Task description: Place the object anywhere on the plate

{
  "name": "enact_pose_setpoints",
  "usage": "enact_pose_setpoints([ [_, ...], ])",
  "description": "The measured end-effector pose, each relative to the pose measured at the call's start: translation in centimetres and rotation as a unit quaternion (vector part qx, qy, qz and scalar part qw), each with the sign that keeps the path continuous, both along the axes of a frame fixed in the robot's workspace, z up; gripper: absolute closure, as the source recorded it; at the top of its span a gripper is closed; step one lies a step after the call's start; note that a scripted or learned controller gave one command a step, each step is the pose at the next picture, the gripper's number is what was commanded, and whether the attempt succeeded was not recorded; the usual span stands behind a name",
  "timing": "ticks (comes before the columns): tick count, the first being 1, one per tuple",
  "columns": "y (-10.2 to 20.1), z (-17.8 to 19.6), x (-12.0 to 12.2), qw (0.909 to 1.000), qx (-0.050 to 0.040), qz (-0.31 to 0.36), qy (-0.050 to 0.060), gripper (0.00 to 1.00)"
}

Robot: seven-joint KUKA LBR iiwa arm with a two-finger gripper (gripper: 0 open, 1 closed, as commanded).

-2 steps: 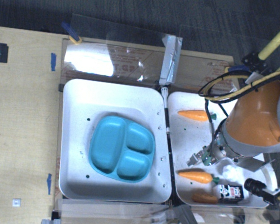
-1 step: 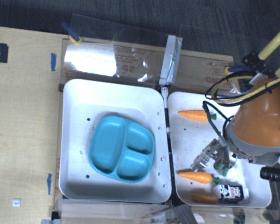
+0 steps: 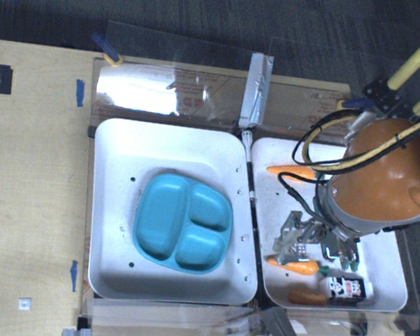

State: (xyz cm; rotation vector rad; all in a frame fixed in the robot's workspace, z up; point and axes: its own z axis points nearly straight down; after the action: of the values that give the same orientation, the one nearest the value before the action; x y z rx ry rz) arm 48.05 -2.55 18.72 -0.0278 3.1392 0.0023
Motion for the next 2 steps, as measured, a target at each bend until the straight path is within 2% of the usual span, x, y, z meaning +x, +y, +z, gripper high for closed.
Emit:
enact_pose_setpoints([
  [1,4.0,-0.3,0.6,0.9966,0.0004,-0.082,0.000,1.00],
  [2,3.0,-0.3,0.0,0.9259,0.0002,-0.378,0.001,1.00],
])
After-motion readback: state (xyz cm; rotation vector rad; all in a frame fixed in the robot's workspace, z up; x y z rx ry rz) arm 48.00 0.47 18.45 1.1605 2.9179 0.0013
